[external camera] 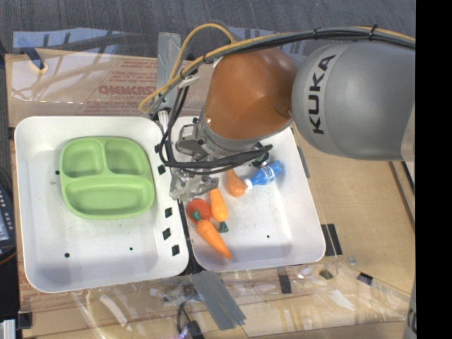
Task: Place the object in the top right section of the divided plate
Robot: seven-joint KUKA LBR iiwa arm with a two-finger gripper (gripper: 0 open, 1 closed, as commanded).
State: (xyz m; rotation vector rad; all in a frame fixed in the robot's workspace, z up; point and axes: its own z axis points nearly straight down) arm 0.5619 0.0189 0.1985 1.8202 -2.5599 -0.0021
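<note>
Green plate [106, 177] sits in the left bin [42, 260]. Right bin [296, 224] holds two carrots [212, 237], a tomato [198, 208]; the end effector [189, 186] hangs above, grip unclear.

**A robotics lab bench, no doubt about it**

We're over a test bench: the big grey KUKA arm [353, 97] trailing loose cables, two white bins [42, 210] taped onto cardboard sheeting [85, 76], toy plastic carrots [212, 237] scattered as props.

"KUKA" on the grey arm [353, 97], faint red print on cardboard [120, 83]
</note>
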